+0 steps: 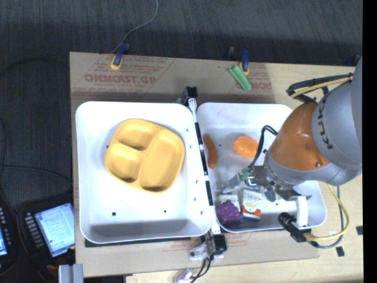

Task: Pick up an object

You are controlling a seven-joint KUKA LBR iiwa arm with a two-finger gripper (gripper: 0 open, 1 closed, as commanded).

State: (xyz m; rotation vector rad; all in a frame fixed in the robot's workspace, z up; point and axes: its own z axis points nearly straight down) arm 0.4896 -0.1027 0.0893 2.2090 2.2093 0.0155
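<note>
jaws' state cannot be told; gripper (254,180) over right bin (235,115); board (121,79) reads "chemcast gp".

glossy yellow plastic tray (145,154); smooth white bins (88,158); bench (147,78) perhaps cardboard.

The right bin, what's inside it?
Inside the right bin lie an orange carrot-like piece, a rounder orange thing, a purple thing and a small carton. The arm covers the bin's right part.
</note>
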